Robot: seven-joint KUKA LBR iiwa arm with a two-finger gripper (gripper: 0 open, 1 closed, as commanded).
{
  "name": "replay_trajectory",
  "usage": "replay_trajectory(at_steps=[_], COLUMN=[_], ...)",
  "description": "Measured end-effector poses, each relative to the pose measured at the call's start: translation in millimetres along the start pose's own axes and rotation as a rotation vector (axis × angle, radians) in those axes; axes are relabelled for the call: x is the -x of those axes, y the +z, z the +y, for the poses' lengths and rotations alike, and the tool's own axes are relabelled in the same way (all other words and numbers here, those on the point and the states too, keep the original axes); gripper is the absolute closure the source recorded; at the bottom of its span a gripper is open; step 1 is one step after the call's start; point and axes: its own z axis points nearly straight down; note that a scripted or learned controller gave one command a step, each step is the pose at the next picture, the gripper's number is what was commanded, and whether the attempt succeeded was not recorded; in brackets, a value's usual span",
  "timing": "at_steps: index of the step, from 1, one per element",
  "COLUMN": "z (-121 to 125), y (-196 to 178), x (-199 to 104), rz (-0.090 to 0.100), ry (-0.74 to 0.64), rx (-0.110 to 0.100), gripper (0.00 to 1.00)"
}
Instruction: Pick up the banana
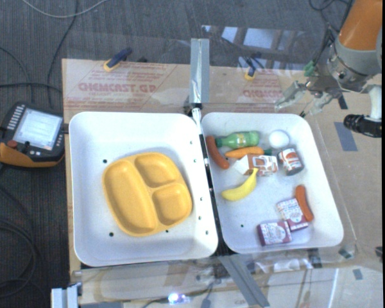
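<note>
Yellow banana (pixel 240 188) lies well apart from fingers (pixel 290 96).

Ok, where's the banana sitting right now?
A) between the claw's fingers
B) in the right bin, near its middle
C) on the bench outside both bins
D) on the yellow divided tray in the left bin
B: the banana lies on the floor of the right bin, below the small carton, while the claw hovers above the bin's far edge.
</note>
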Motion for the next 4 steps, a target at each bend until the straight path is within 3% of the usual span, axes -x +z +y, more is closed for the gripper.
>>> replay_trajectory(at_steps=[1,2,3,4], z=[-31.6,-78.9,-76.6,-76.5], y=[126.4,178.6,167.9,167.8], x=[-40.7,-53.9,-54.2,-54.2], rz=[0.0,-0.009,-0.011,-0.01], ry=[-0.528,-0.663,-0.662,-0.662], rx=[0.001,0.014,0.021,0.021], gripper=[0.0,0.0,1.0,0.0])
